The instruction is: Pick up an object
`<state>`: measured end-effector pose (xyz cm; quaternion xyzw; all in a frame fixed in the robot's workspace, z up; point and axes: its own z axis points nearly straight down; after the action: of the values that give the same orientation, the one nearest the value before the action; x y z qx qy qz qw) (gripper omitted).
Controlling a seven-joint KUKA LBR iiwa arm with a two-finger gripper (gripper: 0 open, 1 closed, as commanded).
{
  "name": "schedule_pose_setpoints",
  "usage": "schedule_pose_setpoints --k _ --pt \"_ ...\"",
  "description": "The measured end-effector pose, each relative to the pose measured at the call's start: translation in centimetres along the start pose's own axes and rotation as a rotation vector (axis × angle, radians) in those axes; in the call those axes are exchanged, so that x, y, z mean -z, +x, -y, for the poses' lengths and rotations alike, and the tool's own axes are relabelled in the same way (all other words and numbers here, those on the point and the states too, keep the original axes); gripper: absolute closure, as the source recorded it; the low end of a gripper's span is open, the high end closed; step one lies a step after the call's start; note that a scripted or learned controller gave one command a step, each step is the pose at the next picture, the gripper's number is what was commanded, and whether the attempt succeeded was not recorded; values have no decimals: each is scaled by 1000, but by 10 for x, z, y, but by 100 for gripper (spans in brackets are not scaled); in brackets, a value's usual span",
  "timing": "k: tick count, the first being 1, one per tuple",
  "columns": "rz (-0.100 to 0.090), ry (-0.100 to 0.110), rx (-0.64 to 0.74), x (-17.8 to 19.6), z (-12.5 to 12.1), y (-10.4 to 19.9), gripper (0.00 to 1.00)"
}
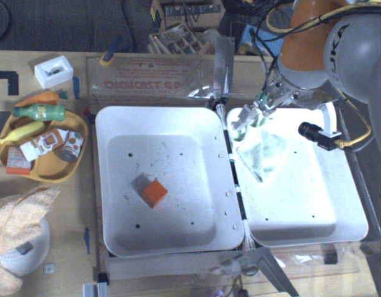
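Gripper point(245, 117) hovered over right bin point(314, 221), finger state unclear. Orange block point(155, 193) lay well left of fingers; should center over it, then descend.

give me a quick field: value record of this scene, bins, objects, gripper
left bin: holds one orange block, near its middle
right bin: holds a clear, crumpled plastic-like item, in its upper left part
gripper: above the right bin's upper left corner, close to the divider between the bins
gripper hold: cannot tell
arm: reaches in from the upper right
outside the bins: yellow bowl of toy food, left of the left bin
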<state>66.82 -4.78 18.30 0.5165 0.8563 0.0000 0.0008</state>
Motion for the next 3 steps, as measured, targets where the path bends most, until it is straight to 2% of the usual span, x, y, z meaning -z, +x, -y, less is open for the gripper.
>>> schedule_pose_setpoints --k 1,2,3 --pt "-3 4 -202 -68 36 -39 0" --pt "-1 3 -323 29 74 -2 0" --pt "-2 3 -417 -83 81 -25 0"
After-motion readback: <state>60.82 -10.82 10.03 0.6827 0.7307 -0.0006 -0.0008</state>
